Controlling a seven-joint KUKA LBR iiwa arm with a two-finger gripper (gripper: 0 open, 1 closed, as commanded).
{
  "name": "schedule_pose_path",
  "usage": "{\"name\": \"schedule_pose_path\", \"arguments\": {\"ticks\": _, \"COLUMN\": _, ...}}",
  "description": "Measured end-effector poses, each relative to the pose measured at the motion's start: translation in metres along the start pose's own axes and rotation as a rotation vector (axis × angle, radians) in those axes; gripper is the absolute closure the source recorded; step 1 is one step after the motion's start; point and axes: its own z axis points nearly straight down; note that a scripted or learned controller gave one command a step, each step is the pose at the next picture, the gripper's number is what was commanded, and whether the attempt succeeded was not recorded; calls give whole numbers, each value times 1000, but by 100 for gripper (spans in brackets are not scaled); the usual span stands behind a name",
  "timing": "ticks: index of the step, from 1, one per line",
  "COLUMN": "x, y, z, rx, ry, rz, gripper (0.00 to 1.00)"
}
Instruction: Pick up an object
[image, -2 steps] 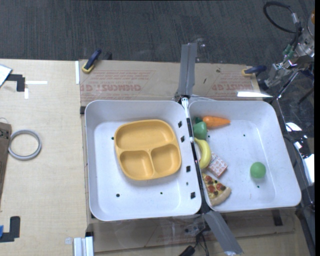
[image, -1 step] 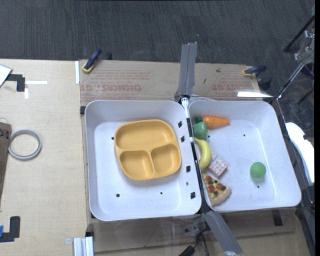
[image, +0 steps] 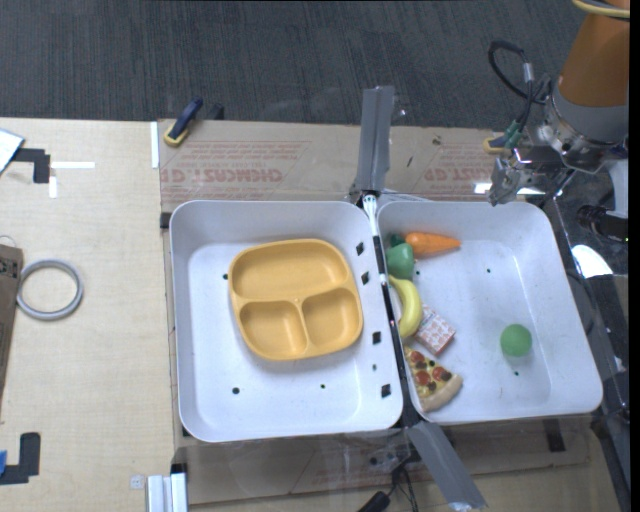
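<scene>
The white bins (image: 200, 380) look like smooth plastic; the yellow plate (image: 295, 297) is matt plastic; the table (image: 90, 400) is pale wood.

I am looking down on a robotics test lab, not a home or kitchen. Two shallow white bins (image: 190, 330) sit side by side on a plain wooden table (image: 90, 400), with flattened printed cardboard (image: 270, 165) laid behind them. A roll of grey tape (image: 48, 289) lies on the table, and black tape marks (image: 36, 165) are stuck to its surface. The food in the right bin is toy plastic: a carrot (image: 432, 242), a banana (image: 407, 305), a pizza slice (image: 434, 378). A grey industrial arm with an orange band (image: 598, 45) and loose cables (image: 515, 65) enters at upper right, above dark carpet (image: 250, 50).
</scene>
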Motion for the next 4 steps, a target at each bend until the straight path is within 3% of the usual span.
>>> {"name": "schedule_pose_path", "arguments": {"ticks": 1, "x": 55, "y": 4, "z": 18, "rx": -1, "ry": 0, "rz": -52, "gripper": 100}}
{"name": "schedule_pose_path", "arguments": {"ticks": 3, "x": 170, "y": 13, "z": 43, "rx": 1, "ry": -1, "rz": -7, "gripper": 100}}
{"name": "schedule_pose_path", "arguments": {"ticks": 4, "x": 177, "y": 13, "z": 66, "rx": 1, "ry": 0, "rz": 65, "gripper": 100}}
